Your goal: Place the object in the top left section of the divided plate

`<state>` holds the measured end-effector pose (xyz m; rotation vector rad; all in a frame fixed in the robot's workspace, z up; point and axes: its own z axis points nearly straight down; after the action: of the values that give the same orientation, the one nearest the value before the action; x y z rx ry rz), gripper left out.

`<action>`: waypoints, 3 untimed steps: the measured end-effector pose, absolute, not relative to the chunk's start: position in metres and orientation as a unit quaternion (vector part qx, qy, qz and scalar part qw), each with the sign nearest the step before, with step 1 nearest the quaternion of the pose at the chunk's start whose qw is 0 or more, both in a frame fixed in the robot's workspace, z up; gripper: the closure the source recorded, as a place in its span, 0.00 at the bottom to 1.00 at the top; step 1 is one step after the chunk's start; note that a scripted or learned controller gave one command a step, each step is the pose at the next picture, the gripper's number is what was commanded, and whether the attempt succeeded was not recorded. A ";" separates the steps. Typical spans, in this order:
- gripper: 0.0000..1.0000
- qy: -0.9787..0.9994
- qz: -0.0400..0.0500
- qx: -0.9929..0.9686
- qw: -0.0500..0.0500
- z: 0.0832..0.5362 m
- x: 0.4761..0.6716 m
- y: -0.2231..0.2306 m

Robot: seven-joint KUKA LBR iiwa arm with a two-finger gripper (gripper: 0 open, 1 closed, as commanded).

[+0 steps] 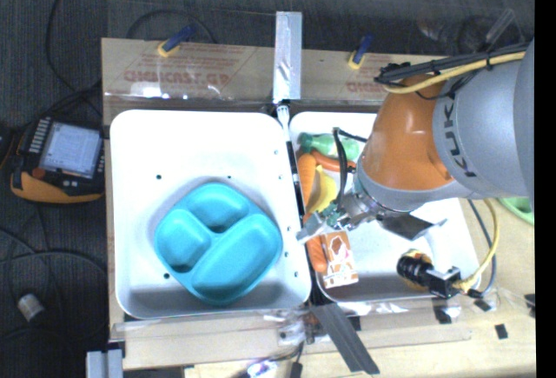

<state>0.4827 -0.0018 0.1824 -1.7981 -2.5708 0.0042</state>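
The grey arm's tool (334, 215) hangs over the right white bin (452, 268) — among toy foods; the blue divided plastic plate (217, 243) sits in the left white bin (139, 159).

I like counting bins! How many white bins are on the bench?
2. One white bin on the left holds the blue divided plate; the other white bin sits right beside it, under the arm.

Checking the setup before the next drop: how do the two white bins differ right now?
The left bin bears one thing, a blue divided plate with nothing in its sections; the right bin bears a heap of items along its left wall, including an orange carrot-like piece and a small printed packet. The arm hangs over the right bin, not the left. Both are shallow and white.
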 end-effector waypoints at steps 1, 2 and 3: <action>1.00 -0.664 0.003 -0.748 0.000 0.213 0.532 -0.057; 1.00 -0.725 0.003 -0.689 0.000 0.222 0.581 -0.020; 1.00 -0.697 0.003 -0.717 0.000 0.182 0.546 -0.003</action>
<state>0.5457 -0.0032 0.1822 -2.2520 -2.1894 0.0106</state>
